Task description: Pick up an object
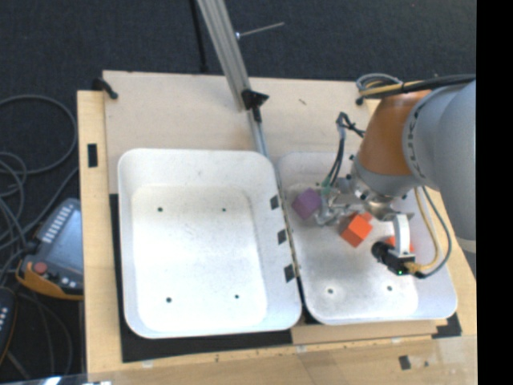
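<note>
A purple block lies in the right bin, close to its left wall. An orange block sits a little to its right, nearer the bin's middle. My gripper hangs low over the bin between the two blocks, under the orange wrist band. Its fingertips are small and partly hidden by the wrist, and nothing shows between them. The grey arm reaches in from the right and covers the back right of the bin.
The left bin stands beside the right one, with black clips on the shared wall. A slanted metal rail rises behind the bins. Cables and a teach pendant lie off the bench at the left.
</note>
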You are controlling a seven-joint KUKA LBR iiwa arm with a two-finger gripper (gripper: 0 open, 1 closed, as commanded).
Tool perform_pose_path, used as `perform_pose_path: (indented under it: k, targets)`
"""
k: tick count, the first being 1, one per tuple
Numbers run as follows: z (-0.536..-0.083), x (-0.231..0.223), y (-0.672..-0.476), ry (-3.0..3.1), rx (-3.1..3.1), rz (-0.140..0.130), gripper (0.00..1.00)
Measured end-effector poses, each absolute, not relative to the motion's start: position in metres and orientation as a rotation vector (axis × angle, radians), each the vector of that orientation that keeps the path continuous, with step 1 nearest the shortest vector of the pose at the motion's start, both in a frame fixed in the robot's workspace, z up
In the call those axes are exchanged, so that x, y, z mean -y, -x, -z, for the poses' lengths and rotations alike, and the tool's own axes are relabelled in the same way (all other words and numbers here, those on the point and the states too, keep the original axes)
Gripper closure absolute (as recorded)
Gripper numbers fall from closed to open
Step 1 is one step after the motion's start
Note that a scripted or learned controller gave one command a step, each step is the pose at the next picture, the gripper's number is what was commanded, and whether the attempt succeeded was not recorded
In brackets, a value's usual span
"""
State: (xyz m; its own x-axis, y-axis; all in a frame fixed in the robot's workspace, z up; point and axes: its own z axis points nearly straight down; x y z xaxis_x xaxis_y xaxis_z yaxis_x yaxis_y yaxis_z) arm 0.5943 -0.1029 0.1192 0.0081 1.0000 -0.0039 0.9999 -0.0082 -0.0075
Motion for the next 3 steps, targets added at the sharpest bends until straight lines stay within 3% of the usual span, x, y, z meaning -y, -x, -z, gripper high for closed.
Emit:
perform_pose_path:
  k: [1,2,3]
  targets:
    - [-0.124,0.097,-0.598,2.224,2.220,0.001,0.00]
    - [-0.095,0.090,-0.649,2.216,2.211,-0.014,0.00]
    - [-0.106,0.091,-0.648,2.214,2.217,-0.015,1.00]
